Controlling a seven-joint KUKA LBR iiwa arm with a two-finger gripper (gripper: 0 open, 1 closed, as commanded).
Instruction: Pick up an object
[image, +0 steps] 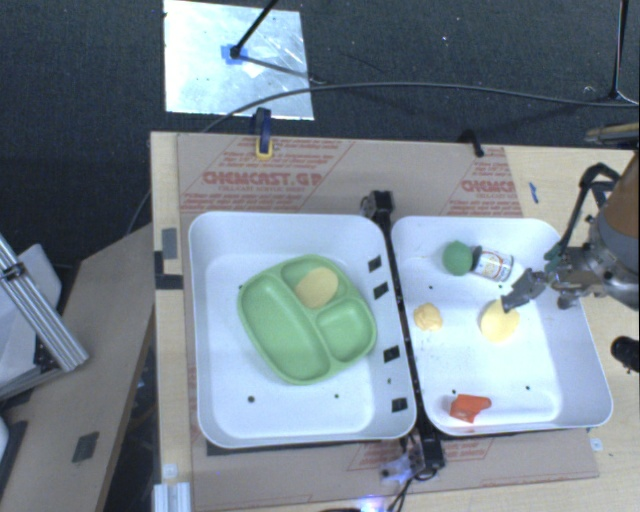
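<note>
My gripper (517, 297) reaches in from the right over the right bin (560, 400), its dark fingers just above a pale yellow round object (497, 323). A smaller yellow piece (428, 317) lies to its left. A green ball (457, 257) rests beside a small bottle (492, 265) at the bin's back. An orange object (469, 406) lies near the front edge. Nothing shows between the fingers.
The left bin (225, 400) holds a green divided plate (290, 335) with a yellow item (317, 287) in its upper compartment. A black divider (395, 320) runs between the bins. A cable crosses the bench behind them.
</note>
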